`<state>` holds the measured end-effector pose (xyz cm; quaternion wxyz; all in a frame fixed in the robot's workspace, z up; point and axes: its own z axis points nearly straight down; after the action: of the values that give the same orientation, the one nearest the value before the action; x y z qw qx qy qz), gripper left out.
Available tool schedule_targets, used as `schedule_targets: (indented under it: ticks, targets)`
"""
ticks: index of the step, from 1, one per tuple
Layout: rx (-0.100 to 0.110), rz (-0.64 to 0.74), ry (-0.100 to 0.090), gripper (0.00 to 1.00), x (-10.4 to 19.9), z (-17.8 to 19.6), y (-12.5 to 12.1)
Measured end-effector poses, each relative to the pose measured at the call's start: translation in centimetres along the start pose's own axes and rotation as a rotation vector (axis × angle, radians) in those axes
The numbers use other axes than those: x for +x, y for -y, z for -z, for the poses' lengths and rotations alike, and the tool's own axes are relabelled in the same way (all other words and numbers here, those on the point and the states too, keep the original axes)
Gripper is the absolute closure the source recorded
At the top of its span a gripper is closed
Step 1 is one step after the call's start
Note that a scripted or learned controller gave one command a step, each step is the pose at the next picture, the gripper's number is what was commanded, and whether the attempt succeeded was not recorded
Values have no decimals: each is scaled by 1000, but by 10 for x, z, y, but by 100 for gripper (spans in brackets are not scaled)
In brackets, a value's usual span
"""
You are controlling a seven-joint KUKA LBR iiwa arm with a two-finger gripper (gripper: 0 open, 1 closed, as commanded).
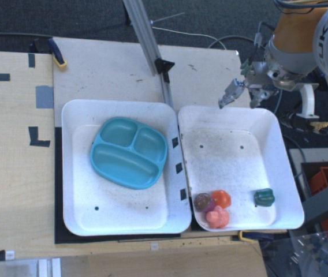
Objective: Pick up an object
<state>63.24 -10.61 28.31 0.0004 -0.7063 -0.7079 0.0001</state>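
Note:
Several small objects lie near the front of the right bin (285, 154): a dark purple fruit (202, 201), an orange one (222, 198) and a pink one (217, 217) clustered together. A dark green piece (264, 197) sits apart at the front right. My gripper (242, 96) hangs above the right bin's far rim, well away from those objects. Its two fingers stand apart, open, with nothing between them.
A blue divided plate (129, 152) lies in the left bin (71, 172). A slanted metal pole (146, 33) rises from behind the seam between the bins. Cables run behind the bench at the top right.

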Motion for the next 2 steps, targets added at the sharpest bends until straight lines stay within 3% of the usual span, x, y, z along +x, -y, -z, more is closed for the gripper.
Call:
schedule_targets:
  ticks: [1, 2]
  targets:
    - [0, 1, 0, 0, 0, 0, 0]
    - [7, -1, 1, 0, 0, -54, 11]
